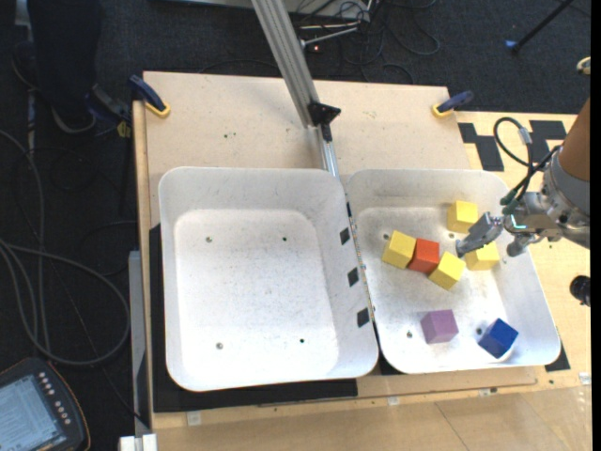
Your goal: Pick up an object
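The right bin [526,294] holds several blocks. Yellow blocks lie at the back [463,214], at the left [399,249] and in the middle [449,271]. An orange block [425,255] sits between the left and middle yellow ones. A purple block [439,326] and a blue block [498,337] lie near the front. My gripper [493,244] reaches in from the right and stands open low over a fourth yellow block [485,258]. One finger [472,238] slants toward the middle yellow block. Nothing is lifted.
The left bin [188,252] sits beside the right one, with black tabs along the shared wall [355,275]. A slanted metal pole [282,40] rises from the back of the bench. Clamps [150,97] mark the back corners.
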`<act>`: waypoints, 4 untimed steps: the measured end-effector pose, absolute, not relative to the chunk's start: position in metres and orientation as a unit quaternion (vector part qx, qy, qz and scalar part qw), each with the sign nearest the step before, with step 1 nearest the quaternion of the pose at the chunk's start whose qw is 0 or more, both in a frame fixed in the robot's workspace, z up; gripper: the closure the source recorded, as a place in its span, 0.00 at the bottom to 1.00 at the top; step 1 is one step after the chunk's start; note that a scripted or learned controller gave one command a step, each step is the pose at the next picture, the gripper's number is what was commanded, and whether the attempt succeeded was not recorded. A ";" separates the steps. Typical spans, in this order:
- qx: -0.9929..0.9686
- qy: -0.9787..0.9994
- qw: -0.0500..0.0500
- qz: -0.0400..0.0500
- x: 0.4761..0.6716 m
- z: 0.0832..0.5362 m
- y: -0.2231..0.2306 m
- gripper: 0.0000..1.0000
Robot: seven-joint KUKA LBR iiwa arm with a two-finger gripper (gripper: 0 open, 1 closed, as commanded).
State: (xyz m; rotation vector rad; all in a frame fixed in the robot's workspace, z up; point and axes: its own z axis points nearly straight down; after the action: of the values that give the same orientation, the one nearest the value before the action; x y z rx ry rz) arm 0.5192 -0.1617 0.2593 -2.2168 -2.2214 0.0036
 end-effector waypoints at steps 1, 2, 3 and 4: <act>-0.707 -0.707 0.000 0.000 0.520 0.261 -0.162 0.00; -0.708 -0.706 0.002 0.002 0.522 0.215 -0.169 0.00; -0.707 -0.707 0.002 0.001 0.522 0.165 -0.159 0.00; -0.708 -0.707 0.003 0.002 0.517 0.101 -0.159 0.00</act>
State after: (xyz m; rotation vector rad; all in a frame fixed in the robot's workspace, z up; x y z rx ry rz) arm 0.5171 -0.1587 0.1009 -2.2185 -2.2153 0.0057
